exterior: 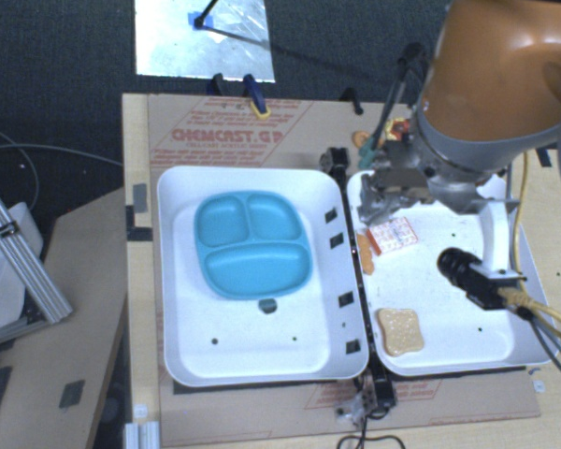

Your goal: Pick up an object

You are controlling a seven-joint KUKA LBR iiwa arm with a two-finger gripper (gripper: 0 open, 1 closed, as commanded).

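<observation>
— Looming closest to the lens, the arm's orange band (505,45) is blocking much of the right bin (505,354). What is sitting under the gripper (393,195)?

— A red-and-white packet (393,236) is lying just below it, toward the near rim, its long axis slanting. The toast slice (400,331) is lying further that way.

— Is the gripper pinching anything?

— Cannot tell; nothing is showing in it.

Arm (505,54): cut off by top and right edges.
Right bin (449,344): upper part hidden under arm.
Gripper (397,190): fingertips too blurred to read.
Red-patterned card (393,237): print too small to tell.
Orange item (360,140): mostly hidden.
</observation>
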